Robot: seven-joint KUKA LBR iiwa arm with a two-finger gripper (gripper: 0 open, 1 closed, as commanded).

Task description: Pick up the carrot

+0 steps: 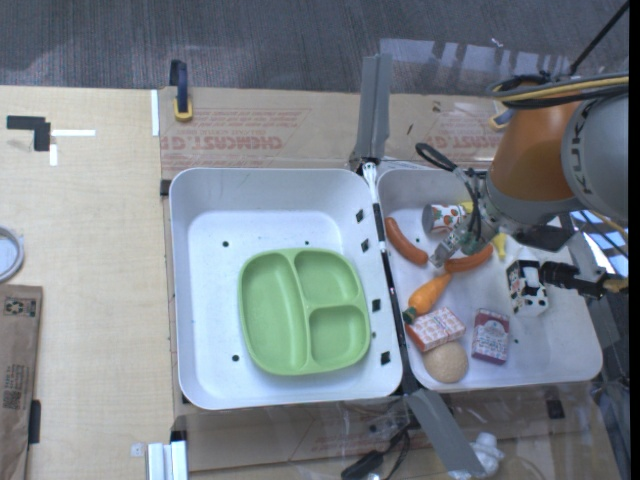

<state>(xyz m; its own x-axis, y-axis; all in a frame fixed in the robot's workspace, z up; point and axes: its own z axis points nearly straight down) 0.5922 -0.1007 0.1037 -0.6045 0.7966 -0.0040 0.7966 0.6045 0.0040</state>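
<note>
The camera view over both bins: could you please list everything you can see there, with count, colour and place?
bins: 2, white, side by side on the bench
plate: 1, green, three compartments, in the left bin
carrot: 1, orange, middle of the right bin
sausages: 2, red-orange, right bin, above the carrot
packets: 2, pinkish red, right bin, below the carrot
round bun-like item: 1, tan, near corner of the right bin
cow figure: 1, black and white, right side of the right bin
clamp: 1, blue and yellow, on the bench behind the left bin
arm: 1, grey with orange band, over the right bin
gripper: 1, by the sausages, above the carrot
</note>
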